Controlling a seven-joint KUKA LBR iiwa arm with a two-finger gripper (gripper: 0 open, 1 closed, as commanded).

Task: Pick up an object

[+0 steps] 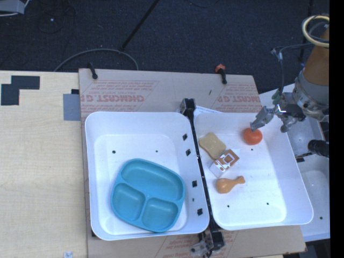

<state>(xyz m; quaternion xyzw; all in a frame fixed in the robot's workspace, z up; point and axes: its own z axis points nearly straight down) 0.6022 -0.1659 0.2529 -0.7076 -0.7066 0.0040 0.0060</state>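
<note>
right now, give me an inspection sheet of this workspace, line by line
surface: two white bins side by side, left bin and right bin, on cardboard over a wooden bench
job's things: right bin holds an orange ball, tan block, small printed box, tan pear-shaped toy
clutter: blue divided tray in the left bin
grippers: gripper over the right bin's far right corner, one finger beside the ball
cables: black cables on the dark floor
surroundings: dark carpet
</note>
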